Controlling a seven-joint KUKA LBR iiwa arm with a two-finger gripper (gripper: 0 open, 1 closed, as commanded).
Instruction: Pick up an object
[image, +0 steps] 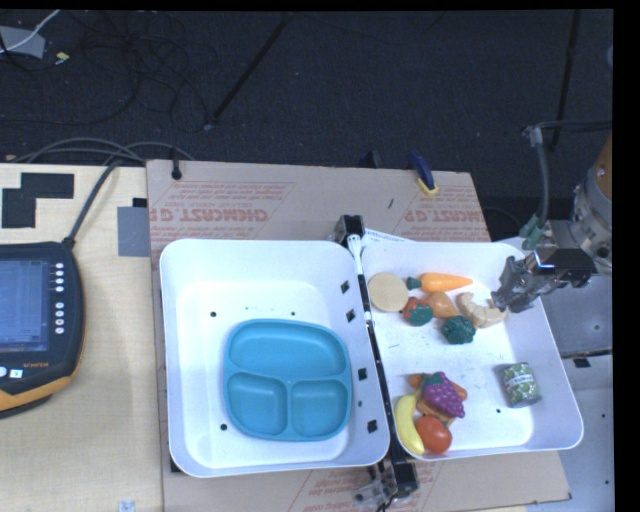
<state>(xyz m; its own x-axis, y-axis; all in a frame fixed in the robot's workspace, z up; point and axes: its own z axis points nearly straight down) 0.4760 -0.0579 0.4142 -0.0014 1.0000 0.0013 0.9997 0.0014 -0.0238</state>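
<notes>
Nothing is lifted yet. The gripper (512, 288) hangs low at the right bin's (560, 420) far right edge, just beside the mushroom (480, 310); what it grips, if anything, I cannot tell. The pick remains.

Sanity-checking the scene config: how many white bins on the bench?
2. The left bin holds a blue divided tray. The right bin holds the toy food, with the gripper at its upper right edge. None looks hidden.
</notes>
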